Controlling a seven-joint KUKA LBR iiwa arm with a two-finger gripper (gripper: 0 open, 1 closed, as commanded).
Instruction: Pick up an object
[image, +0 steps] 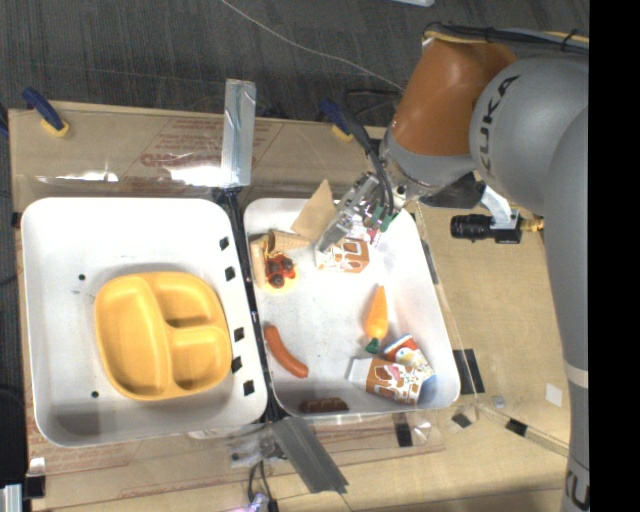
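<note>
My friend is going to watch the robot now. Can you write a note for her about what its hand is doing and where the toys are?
Gripper: low over the back of the right bin, beside a small printed carton. Nothing is seen held.
Right bin: carrot in the middle, sausage at front left, a second printed carton at front right, small red toy near the left wall.
Left bin: yellow divided tray.
Done: nothing lifted yet.
Left: grasp one object and lift it; the small carton looks nearest.

Robot lab: taped bench w/ two white bins, loose cables, clamps.
</note>
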